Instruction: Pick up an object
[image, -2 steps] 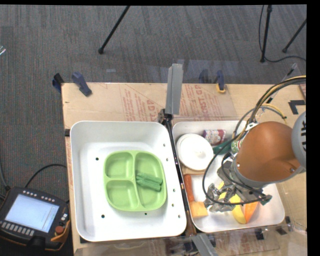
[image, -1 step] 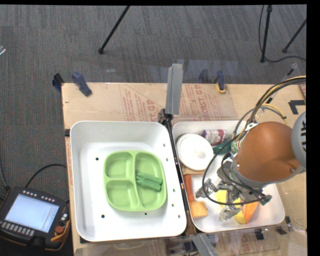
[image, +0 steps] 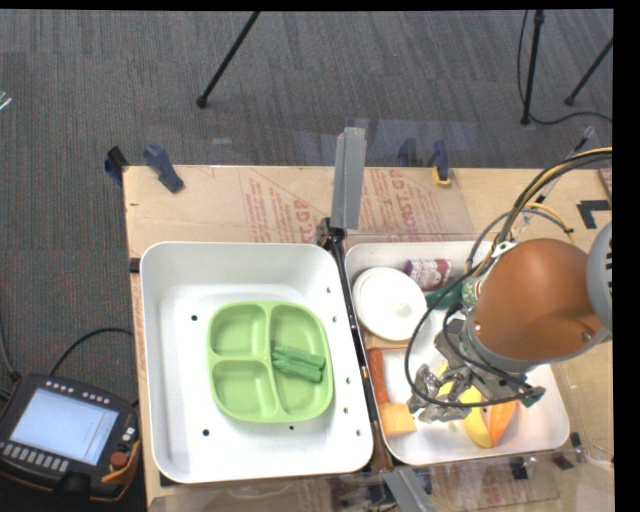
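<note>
My gripper (image: 443, 392) hangs low in the right bin (image: 560, 420), its metal fingers down among the objects near the bin's front. Just under and beside it lie a yellow piece (image: 466, 398) and an orange-yellow fruit-like piece (image: 492, 424). An orange block (image: 397, 420) and an orange carrot-like stick (image: 377, 374) lie to its left. A white round lid or bowl (image: 390, 301) sits at the bin's back left, with a small red-labelled can (image: 429, 272) behind it. The arm's orange band (image: 530, 300) hides much of the bin's middle.
The left bin (image: 170, 300) holds a green divided plate (image: 268, 360) with a dark green item (image: 298, 362) in it. A grey upright post (image: 349, 180) stands behind the bins' shared edge. Cables (image: 520, 210) arc above the arm at right. A teach pendant (image: 65, 425) lies at the lower left.
</note>
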